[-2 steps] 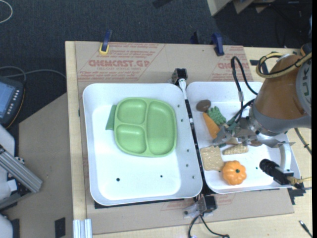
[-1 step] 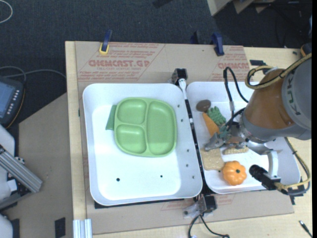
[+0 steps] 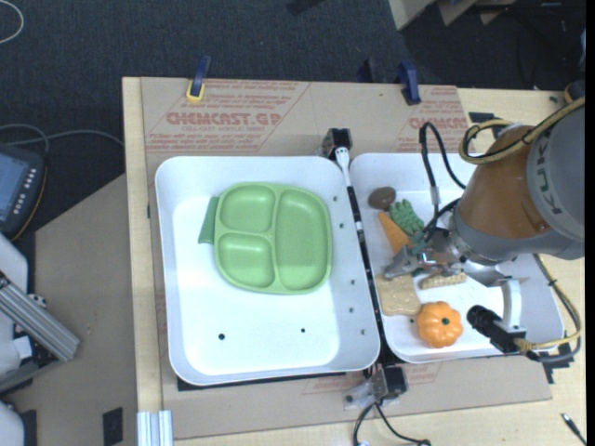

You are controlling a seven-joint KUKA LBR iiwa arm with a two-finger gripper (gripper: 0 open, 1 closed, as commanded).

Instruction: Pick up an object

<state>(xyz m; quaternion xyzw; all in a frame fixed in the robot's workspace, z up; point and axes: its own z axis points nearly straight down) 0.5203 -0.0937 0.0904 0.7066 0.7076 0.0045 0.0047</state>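
Note:
The right bin (image 3: 548,291) holds several small things. A carrot with a green leafy top (image 3: 398,223) lies near its left wall, with a brown mushroom-like piece (image 3: 382,196) just behind it. A small orange pumpkin (image 3: 438,324) sits at the front, beside a pale tan cracker-like slab (image 3: 400,297). My gripper (image 3: 407,264) hangs low over the spot between the carrot and the slab, right at the carrot's lower end. The arm's grey and orange body hides the middle of the bin.
The left bin (image 3: 186,277) holds a light green divided plate (image 3: 274,237) in its back half. A black-edged divider (image 3: 358,240) runs between the bins. Clamps stand on the bench's far edge, and cables loop over the right bin's back.

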